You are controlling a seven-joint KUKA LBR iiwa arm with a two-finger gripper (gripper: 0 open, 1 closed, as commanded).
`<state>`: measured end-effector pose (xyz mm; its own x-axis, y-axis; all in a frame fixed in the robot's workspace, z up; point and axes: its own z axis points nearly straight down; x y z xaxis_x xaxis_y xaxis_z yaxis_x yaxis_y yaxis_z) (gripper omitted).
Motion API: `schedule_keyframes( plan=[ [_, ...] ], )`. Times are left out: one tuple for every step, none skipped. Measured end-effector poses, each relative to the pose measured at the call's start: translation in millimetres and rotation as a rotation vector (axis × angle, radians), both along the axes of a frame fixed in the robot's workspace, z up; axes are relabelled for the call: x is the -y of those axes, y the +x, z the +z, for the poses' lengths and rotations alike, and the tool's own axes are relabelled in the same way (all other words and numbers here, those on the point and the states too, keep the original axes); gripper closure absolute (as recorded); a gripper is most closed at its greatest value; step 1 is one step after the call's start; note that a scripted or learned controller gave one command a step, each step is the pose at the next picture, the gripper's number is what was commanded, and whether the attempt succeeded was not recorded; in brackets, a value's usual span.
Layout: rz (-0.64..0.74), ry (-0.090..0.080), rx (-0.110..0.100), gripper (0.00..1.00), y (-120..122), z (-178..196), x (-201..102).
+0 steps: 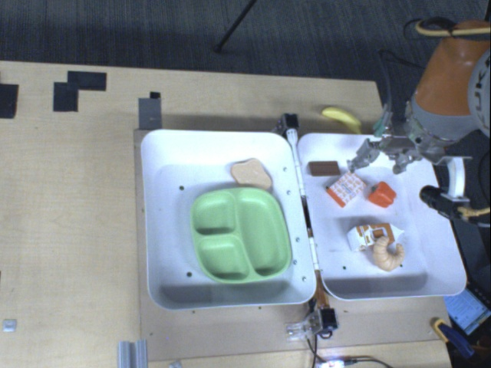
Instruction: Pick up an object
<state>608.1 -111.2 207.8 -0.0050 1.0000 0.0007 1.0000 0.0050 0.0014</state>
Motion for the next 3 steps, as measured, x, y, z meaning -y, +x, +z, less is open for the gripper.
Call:
schedule_keyframes(
  plan=[
    [0.001, -0.001, 0.005, 0.00, 34.1, -121.9, 5.8],
    [0.004, -0.001, 0.007, 1.00, 35.2, -110.6, 5.0],
    [0.004, -0.001, 0.007, 0.00, 35.1, -110.8, 5.0]
  ],
)
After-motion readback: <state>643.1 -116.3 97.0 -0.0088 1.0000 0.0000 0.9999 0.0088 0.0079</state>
